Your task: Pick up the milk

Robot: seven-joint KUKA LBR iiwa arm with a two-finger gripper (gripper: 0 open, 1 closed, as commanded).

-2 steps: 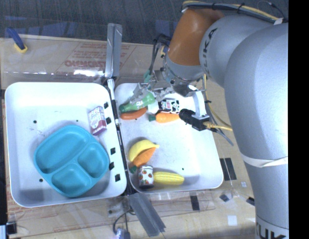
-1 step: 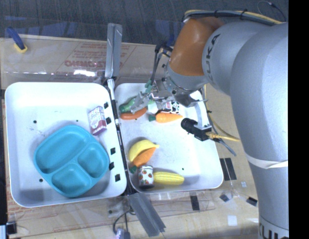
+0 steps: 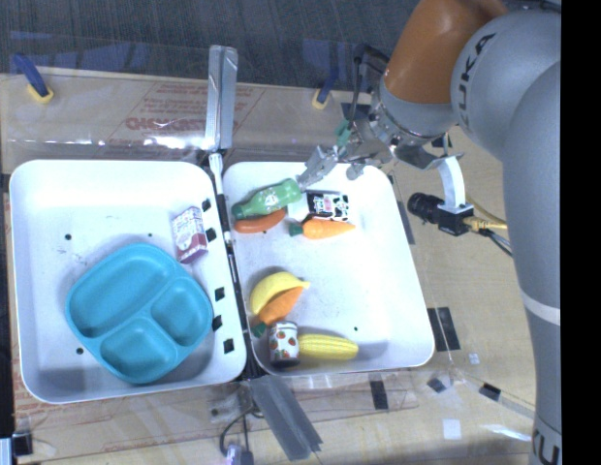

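The milk (image 3: pixel 327 204) is a small black-and-white cow-patterned carton lying near the back of the right bin (image 3: pixel 402 289). A green bottle (image 3: pixel 268 199) lies to its left and a carrot (image 3: pixel 323 229) touches its front side. My gripper (image 3: pixel 327 163) hangs over the bin's back edge, just behind and above the milk, its tip close to the bottle's end. Nothing is visibly held in it.
An orange sausage-like piece (image 3: pixel 259 224) lies under the bottle. A banana (image 3: pixel 278 287), a can (image 3: pixel 283 342) and a corn cob (image 3: pixel 327 347) sit at the right bin's front. The left bin (image 3: pixel 39 221) holds a blue divided plate (image 3: pixel 138 323) and a small maroon carton (image 3: pixel 189 233).
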